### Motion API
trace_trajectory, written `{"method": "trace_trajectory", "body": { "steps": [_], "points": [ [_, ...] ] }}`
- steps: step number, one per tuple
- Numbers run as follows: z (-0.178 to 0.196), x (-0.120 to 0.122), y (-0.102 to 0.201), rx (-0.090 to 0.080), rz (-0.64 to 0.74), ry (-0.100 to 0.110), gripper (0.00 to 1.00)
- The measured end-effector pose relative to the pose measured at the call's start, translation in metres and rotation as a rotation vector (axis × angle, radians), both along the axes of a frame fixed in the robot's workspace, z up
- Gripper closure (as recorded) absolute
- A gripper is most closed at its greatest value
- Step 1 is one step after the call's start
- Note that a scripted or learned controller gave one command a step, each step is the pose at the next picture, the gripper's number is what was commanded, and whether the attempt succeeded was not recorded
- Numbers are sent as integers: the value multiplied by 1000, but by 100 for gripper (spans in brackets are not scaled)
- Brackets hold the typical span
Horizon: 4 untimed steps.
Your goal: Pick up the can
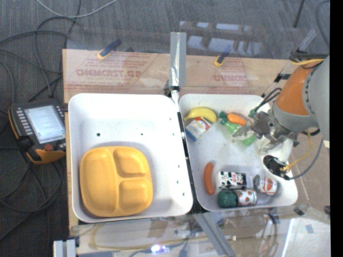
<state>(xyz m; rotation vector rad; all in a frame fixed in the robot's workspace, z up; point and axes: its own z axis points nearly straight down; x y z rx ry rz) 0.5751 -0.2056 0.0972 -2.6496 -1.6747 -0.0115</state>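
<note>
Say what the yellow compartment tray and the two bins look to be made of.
Yellow tray: probably moulded plastic, smooth with a soft sheen, judging by its rounded compartments and even colour. Left bin and right bin: likely thin formed plastic or enamelled metal, glossy white; rounded corners and a faint glare suggest this, but the picture leaves it open.

End effector [256, 126] over right bin [244, 101], near carrot [236, 119]; can [266, 185] at bin's front corner.
</note>
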Motion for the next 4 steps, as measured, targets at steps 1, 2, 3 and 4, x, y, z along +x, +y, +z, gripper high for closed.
{"method": "trace_trajectory", "body": {
  "steps": [1,2,3,4],
  "points": [
    [-2,-37,1,-6,36,-24,0],
    [-6,34,6,-5,-22,-6,0],
    [64,34,-9,-13,-70,5,0],
    [8,27,4,-11,-106,9,0]
  ]
}}
